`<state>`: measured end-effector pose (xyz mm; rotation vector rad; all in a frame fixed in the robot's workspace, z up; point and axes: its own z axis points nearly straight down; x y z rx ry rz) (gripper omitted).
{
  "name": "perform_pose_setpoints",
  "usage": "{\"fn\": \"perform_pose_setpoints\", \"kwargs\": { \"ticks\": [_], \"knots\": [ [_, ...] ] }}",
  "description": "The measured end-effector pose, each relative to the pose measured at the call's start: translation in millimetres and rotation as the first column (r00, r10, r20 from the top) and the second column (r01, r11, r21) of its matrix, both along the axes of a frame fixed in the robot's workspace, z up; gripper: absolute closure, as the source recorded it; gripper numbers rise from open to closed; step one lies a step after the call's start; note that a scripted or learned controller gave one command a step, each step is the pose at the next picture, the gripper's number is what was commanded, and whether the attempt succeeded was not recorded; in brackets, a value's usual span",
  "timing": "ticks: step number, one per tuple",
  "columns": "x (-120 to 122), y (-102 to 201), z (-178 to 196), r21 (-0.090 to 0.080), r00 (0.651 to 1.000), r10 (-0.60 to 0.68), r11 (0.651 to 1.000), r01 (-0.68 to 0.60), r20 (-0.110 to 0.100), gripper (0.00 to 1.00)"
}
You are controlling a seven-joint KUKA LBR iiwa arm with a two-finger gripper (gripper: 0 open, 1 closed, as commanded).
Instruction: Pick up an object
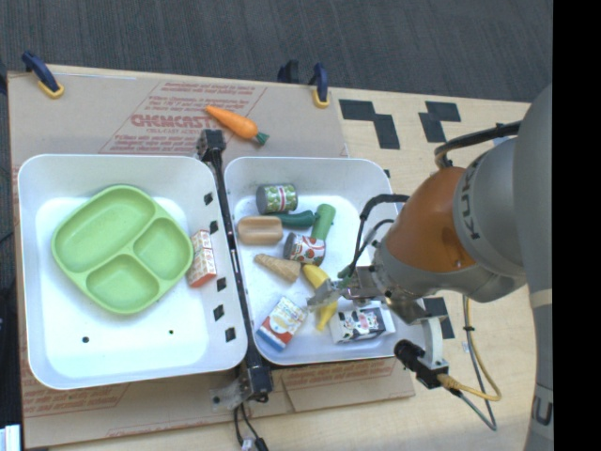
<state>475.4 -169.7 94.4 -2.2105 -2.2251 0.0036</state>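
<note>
Down in the right bin, near its front right, the gripper sits low over a yellow banana-like piece whose long axis slants from far-left to near-right. The fingers are a blur of metal against the toys; whether they are spread or closed on anything, I cannot tell. Close beside lie a small carton, a printed packet, a cone, a hot dog and a green can. The grey arm's orange band covers the bin's right wall. The left bin holds a green divided plate. Beyond, a toy carrot lies on cardboard, with dark carpet past the bench.
</note>
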Motion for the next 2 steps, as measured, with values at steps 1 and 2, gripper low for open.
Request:
{"fn": "perform_pose_setpoints", "kwargs": {
  "ticks": [1, 2],
  "knots": [
    [1, 0, 10, 0.0, 1.0, 0.006, 1.0, -0.006, 0.001, 1.0],
    [2, 32, 105, -0.002, 1.0, 0.0, 1.0, 0.0, 0.006, 1.0]
  ]
}}
